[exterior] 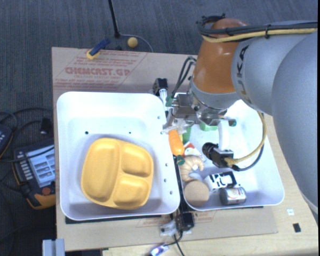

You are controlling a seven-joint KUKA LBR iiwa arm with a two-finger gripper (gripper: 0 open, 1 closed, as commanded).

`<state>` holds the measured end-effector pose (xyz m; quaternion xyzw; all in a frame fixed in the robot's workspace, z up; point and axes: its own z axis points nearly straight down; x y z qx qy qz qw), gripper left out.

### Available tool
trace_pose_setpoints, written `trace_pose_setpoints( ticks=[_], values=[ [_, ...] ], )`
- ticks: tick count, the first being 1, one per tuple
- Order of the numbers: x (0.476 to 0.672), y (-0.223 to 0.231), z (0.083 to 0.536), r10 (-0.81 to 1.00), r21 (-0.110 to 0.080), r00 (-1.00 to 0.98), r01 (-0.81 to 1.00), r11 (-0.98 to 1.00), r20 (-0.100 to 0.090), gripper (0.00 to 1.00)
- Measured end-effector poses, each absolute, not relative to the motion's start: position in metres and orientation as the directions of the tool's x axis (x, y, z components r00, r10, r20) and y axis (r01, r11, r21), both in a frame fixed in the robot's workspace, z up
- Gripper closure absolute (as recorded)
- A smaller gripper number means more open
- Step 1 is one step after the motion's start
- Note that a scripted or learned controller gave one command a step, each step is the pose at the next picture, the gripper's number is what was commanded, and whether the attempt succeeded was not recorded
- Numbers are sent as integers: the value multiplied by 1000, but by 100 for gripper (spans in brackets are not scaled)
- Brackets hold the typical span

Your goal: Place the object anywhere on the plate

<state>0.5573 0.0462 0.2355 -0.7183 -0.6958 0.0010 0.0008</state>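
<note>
A grey robot arm (pixel 266 63) reaches over the right bin (pixel 272 191), its gripper (pixel 189 116) low at that bin's left wall. Whether it is open or closed cannot be told. Just below the gripper an orange carrot (pixel 175 142) stands out, seemingly the object, with a bread roll (pixel 194 192), a can (pixel 232 196) and other items nearby. The yellow three-section plate (pixel 117 172) lies in the left bin (pixel 74 111). The crowding could spoil a grasp, or the carrot could catch on the wall. Cardboard above the left bin reads roughly "CHEMCAST".
</note>
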Motion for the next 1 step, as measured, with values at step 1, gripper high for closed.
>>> trace_pose_setpoints(
  ticks=[1],
  values=[
    [557,44,235,999,-4,36,999,-36,-2,0]
  ],
)
